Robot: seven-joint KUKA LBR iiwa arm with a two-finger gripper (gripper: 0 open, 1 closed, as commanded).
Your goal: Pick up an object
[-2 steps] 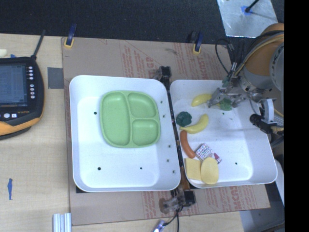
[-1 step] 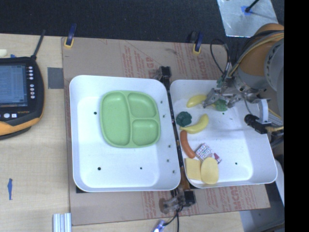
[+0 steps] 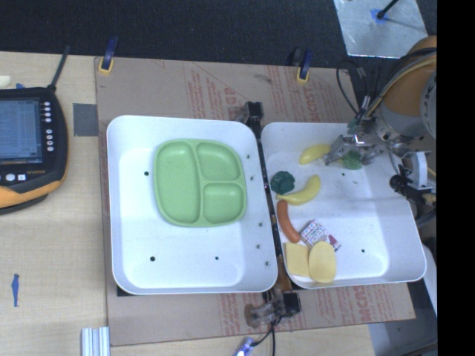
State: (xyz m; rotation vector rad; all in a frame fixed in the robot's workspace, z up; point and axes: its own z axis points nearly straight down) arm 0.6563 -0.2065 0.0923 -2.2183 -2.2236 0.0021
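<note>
- Cardboard-covered bench (image 3: 185, 87) bearing two white bins; left bin (image 3: 126, 199) holding a green divided plate (image 3: 199, 182).
- Right bin (image 3: 378, 228), lower frame: yellow slices (image 3: 312, 262), wrapper (image 3: 315, 233), sausage (image 3: 288, 221), banana (image 3: 303, 191).
- Upper right: gripper (image 3: 355, 148) hovering over a small green object (image 3: 352, 162), lying directly beneath; jaw state impossible to tell.

arm (image 3: 415, 80): cut off at the frame's right side, upper part.
gripper (image 3: 350, 148): fingers too small and cluttered to tell their state.
green object (image 3: 353, 162): at the gripper tip, partly covered; kind unclear.
tablet (image 3: 26, 147): left part cut by the left edge.
small wrapper (image 3: 315, 233): print too small to read.
</note>
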